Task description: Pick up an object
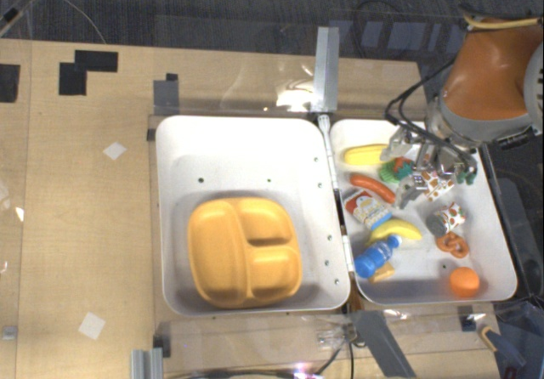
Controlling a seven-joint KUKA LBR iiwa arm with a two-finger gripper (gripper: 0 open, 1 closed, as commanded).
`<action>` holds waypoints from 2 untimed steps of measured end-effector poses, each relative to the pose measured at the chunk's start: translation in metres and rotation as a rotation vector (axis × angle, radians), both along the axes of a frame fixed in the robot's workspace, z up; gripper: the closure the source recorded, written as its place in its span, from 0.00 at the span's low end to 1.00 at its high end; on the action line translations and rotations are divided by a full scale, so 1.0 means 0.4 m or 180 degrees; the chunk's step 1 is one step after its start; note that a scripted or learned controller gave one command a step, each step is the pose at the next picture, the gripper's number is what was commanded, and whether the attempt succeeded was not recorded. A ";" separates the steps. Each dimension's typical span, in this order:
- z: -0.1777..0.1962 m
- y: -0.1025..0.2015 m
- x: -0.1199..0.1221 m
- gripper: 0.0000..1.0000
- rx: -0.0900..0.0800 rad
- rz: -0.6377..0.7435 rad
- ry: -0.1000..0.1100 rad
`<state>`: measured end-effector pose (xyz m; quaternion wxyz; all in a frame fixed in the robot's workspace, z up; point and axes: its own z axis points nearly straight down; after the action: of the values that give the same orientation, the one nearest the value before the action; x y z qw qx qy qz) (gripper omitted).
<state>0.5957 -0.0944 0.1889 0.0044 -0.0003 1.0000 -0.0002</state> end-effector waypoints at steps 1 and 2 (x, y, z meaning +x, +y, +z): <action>-0.222 -0.017 0.018 0.00 0.0012 -0.1226 -0.0037; -0.231 -0.001 0.112 0.00 -0.0015 -0.0650 0.0077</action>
<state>0.6404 -0.0948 0.0966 -0.0078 0.1017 0.9948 -0.0030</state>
